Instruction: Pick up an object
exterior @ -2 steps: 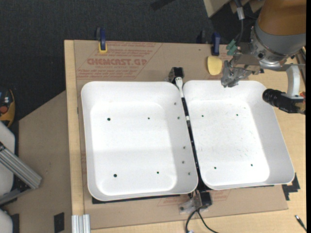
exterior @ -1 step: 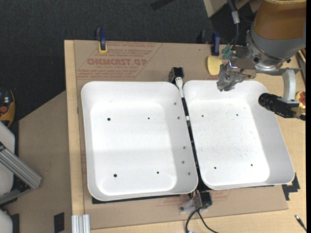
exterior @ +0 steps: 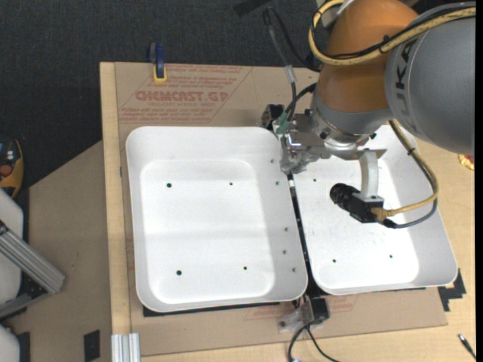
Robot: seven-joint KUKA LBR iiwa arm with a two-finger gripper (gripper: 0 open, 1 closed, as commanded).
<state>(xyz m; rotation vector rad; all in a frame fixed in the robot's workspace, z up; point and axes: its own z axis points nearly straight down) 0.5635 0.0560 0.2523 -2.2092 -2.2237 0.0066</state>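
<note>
Hand (exterior: pixel 293 157) over far corner of right bin (exterior: pixel 362 266), beside white left bin (exterior: pixel 204 225)

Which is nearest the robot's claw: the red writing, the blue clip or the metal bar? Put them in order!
1. Red writing, on the board, nearest the gripper.
2. Blue clip, at the board's back edge.
3. Metal bar, far lower left.

far side of right bin (exterior: pixel 355 255) beneath arm (exterior: pixel 377 59)

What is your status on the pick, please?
End effector over left rim of right bin, beside left bin. No pick confirmed. Nothing in the way.
</note>
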